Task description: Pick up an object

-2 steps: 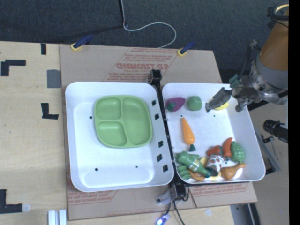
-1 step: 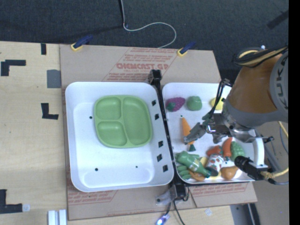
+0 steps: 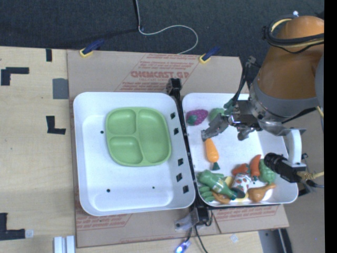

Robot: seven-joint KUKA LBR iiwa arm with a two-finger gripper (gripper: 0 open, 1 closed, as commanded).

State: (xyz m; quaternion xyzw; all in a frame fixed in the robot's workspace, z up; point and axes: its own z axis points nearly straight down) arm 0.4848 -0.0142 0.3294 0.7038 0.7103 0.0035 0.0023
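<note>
My gripper [image 3: 225, 134] hangs over the middle of the right bin [image 3: 274, 144], open, its two fingers spread wide with nothing between them. An orange carrot [image 3: 211, 151] lies just below and left of the left fingertip [image 3: 207, 135], apart from it. A purple grape bunch [image 3: 197, 115] and a small green piece [image 3: 216, 113] lie near the bin's back left. Along the front edge sit several toy foods: green vegetables [image 3: 210, 180], a red and white piece [image 3: 243, 182], red and orange pieces [image 3: 255, 165] and a tan one [image 3: 257, 194].
The left bin [image 3: 89, 157] holds a green divided plate [image 3: 139, 136]. A black divider with clips [image 3: 182, 141] runs between the bins. The arm's grey and orange body [image 3: 292, 62] fills the back right; a black part [image 3: 281, 167] overhangs the right bin's front right.
</note>
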